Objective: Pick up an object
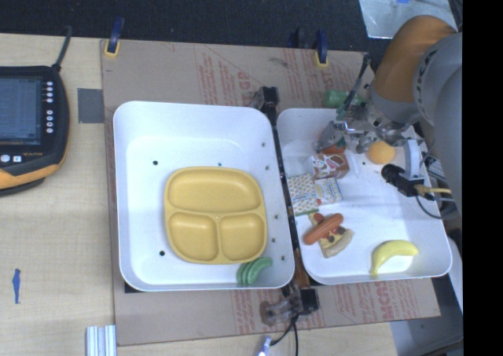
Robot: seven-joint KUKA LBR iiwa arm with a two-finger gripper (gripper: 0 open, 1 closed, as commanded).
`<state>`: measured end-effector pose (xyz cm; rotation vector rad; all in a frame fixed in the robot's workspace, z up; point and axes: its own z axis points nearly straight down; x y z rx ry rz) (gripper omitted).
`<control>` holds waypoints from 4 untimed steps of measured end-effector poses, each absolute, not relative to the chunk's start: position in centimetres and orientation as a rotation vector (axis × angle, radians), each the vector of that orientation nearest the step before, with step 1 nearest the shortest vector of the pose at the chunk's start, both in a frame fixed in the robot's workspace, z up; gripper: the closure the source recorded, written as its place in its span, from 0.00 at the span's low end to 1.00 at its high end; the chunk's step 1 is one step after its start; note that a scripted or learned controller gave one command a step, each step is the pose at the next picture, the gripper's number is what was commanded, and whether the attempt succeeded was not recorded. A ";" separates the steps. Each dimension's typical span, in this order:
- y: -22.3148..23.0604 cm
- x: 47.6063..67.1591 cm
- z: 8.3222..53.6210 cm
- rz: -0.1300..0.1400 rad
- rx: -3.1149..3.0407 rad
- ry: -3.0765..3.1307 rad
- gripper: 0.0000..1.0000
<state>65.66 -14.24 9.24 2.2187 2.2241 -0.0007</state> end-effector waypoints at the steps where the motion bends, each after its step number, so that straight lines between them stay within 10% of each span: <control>1: -12.5 65.6 9.2 -0.003 2.220 2.228 0.00; 4: -11.8 65.6 9.2 -0.004 2.219 2.228 0.00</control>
